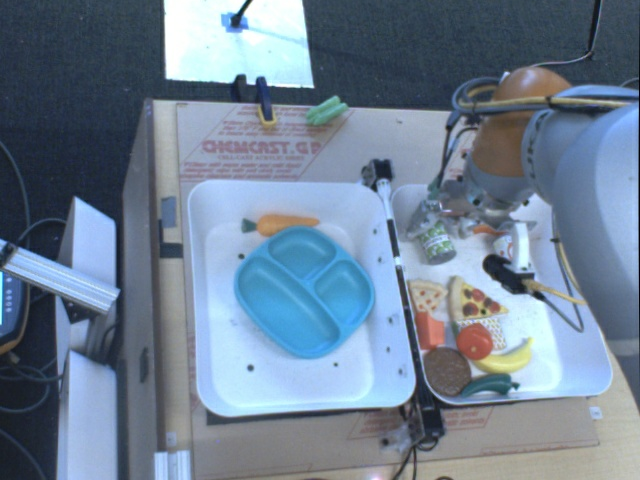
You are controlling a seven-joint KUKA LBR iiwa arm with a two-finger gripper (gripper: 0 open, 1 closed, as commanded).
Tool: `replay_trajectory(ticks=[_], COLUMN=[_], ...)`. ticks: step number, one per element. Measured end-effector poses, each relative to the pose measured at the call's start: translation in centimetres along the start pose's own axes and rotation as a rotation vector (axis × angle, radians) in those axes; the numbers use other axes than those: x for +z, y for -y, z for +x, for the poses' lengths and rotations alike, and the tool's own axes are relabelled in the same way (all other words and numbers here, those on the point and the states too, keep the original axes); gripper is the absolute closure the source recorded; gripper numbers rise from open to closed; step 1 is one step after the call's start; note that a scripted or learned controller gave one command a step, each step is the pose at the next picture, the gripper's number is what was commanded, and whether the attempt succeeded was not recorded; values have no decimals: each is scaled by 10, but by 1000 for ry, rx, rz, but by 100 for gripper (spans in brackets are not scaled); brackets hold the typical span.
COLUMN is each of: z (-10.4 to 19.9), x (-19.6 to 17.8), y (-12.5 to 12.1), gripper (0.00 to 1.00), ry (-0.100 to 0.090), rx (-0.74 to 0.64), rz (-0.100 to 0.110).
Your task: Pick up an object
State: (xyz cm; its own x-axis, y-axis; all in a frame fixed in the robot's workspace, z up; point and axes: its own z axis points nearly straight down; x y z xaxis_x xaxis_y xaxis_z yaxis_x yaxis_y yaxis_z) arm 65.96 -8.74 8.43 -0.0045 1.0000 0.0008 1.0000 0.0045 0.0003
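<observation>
Only legible text: red "CHEMCAST" print on the bench sheet, 12 o'clock of the left bin. Gripper is at the right bin's 11 o'clock corner, over a green-labelled can lying on its side, long axis roughly 11-to-5 o'clock. Jaw state: can't tell.

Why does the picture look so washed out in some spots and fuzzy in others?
In the camera view, the pale sheet on the dark floor is blown out by glare; the white bins are bright too, though the blue divided plate keeps its colour. The arm, nearest the lens, looks soft and bulky, and small toys like the banana are slightly blurred.
</observation>
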Motion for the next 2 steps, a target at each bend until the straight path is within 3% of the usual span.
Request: replay_trajectory(ticks=[1, 2], z=[0, 52], x=[-12, -101], y=[-1, 52], gripper=[100, 100], ry=[0, -1], rx=[-2, 0], rz=[-4, -3])
